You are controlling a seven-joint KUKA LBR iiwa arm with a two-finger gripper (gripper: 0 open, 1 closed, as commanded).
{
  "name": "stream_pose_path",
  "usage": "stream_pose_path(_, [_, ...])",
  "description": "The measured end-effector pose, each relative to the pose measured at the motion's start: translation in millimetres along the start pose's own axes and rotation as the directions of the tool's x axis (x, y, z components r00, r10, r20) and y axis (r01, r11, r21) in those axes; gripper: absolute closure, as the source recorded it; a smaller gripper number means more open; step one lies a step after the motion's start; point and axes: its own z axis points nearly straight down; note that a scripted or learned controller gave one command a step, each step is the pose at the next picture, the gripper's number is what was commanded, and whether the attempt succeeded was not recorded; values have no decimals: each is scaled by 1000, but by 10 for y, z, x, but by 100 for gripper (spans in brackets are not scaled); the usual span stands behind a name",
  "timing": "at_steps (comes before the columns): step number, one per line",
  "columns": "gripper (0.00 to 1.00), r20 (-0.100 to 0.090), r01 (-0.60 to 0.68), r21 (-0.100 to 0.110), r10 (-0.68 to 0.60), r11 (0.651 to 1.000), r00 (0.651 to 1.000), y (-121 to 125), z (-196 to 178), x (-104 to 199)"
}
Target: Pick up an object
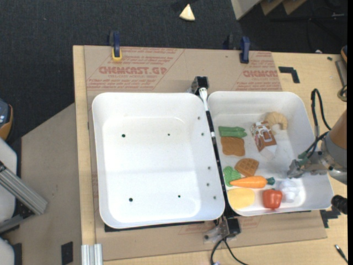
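While the grey two-finger gripper [296,170] hovered low over the right-hand shallow white plastic bin [295,105], I could not tell how its fingers stood. The long orange toy carrot [249,182] lay near the bin's front, just above a red toy pepper [271,199].

cardboard sheet [165,65] | red print "CHEMCAST GP", left and right, right partly hidden

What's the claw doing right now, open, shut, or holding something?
Claw: over the right bin near its right side; open or shut cannot be told, and nothing is seen held in it.
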Motion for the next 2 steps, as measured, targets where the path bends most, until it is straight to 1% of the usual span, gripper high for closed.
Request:
stream_pose_path(1, [100, -5, 1, 6, -1, 1000, 1000, -8, 109, 9])
stream_pose_path(2, [100, -2, 0, 3, 0, 1000, 1000, -3, 0, 2])
